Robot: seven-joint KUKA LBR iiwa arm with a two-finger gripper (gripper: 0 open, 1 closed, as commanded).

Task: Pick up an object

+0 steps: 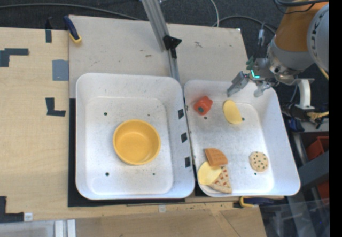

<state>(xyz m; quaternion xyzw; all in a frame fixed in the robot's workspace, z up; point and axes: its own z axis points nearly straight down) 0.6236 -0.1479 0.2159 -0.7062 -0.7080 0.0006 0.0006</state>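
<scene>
The end effector hangs with fingers spread and nothing between them over the right bin's far edge, at one o'clock from the yellow lemon-shaped piece; the red piece lies at its nine o'clock

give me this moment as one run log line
phase: approach | claw: open, above right bin far edge, holding nothing | nearest: yellow piece, tomato | left bin: yellow bowl
</scene>
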